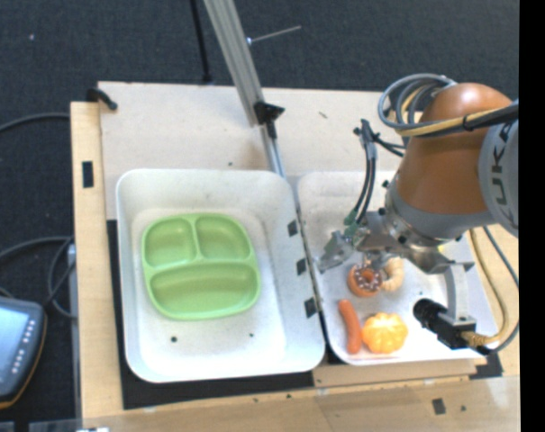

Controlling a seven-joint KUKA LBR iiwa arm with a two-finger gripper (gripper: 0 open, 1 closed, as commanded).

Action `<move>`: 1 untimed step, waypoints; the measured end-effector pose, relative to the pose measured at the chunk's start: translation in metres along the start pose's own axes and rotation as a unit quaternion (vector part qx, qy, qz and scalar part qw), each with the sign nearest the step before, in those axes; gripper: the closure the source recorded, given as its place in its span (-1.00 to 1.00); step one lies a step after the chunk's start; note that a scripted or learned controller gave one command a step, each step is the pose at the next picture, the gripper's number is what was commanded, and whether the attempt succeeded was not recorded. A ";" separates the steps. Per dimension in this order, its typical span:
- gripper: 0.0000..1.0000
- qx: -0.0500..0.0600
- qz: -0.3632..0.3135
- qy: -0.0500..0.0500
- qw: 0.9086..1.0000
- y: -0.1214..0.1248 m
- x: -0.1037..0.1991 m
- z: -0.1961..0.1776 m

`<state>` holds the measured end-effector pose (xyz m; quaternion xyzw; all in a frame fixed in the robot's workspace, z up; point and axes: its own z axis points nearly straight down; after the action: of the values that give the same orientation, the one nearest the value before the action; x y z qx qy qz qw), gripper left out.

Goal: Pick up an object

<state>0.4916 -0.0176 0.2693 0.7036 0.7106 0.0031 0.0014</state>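
Lighting even and bright, overhead. White bins [209, 187] slightly overexposed, soft shadows only. Image coarse, mildly blurred; dark floor [38, 34] shows grain.

Bulky rounded orange shell just above the gripper [373, 257], glossy, joined to a grey casing with part of a dark printed letter at its far side. Looped grey and black cables coiled over the top of the orange shell, with thin dark leads running down beside it toward the metal, silvery-grey wrist hardware. Small green fitting on the left of that hardware.
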 end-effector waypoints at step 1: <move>-1.00 0.002 0.008 -0.003 1.000 0.027 -0.062 0.016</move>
<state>0.5197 -0.0796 0.2534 0.7090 0.7053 -0.0010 0.0020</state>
